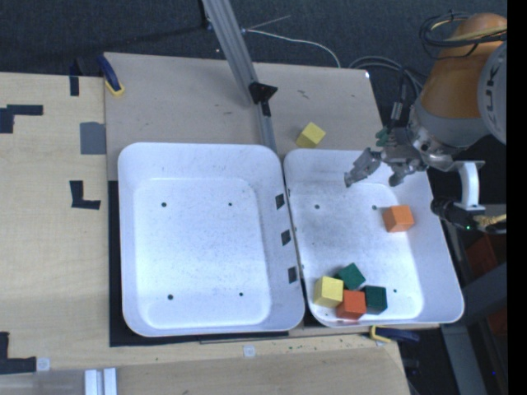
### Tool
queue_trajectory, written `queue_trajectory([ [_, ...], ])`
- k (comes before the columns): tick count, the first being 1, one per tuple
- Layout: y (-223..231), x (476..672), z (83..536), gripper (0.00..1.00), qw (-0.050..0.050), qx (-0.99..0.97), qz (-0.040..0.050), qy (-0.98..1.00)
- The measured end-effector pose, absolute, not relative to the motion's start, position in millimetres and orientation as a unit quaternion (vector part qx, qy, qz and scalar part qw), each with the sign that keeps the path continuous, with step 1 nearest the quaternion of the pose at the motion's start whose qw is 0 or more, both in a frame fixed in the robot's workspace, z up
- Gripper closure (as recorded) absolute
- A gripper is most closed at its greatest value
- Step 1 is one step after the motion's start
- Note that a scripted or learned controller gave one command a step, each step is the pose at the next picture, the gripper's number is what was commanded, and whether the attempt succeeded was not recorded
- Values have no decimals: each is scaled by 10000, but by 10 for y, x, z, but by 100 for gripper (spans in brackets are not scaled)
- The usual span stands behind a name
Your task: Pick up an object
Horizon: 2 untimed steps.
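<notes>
Your jaws (379,171) hang open with nothing in them over the right bin (436,303). The orange block (398,218) lies near them, lower right. Four more blocks (352,290) huddle at that bin's front edge. One yellow block (311,134) sits on the counter (181,97).

orange cube (398,218) alone, right bin (329,171); 4 cubes (352,290) clustered near front.

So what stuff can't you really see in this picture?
- Camera view: the arm is cut off by the right edge.
- The gripper looks open above the right bin, but its fingertips are small and blurry.
- The clustered blocks hide each other's sides.
- The grey pole leaves the top edge.
</notes>
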State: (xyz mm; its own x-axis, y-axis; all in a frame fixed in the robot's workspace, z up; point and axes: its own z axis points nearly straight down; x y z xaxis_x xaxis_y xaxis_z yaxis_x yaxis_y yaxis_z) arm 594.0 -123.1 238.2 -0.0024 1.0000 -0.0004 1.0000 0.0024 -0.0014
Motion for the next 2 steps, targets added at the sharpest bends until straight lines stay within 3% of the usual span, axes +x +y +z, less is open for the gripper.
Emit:
queue_trajectory([
  [1, -1518, 5905, 2882, 0, -23, -7074, -6, -7068],
  [2, -1540, 5513, 2108, 0, 4, -7067, 6, -7075],
])
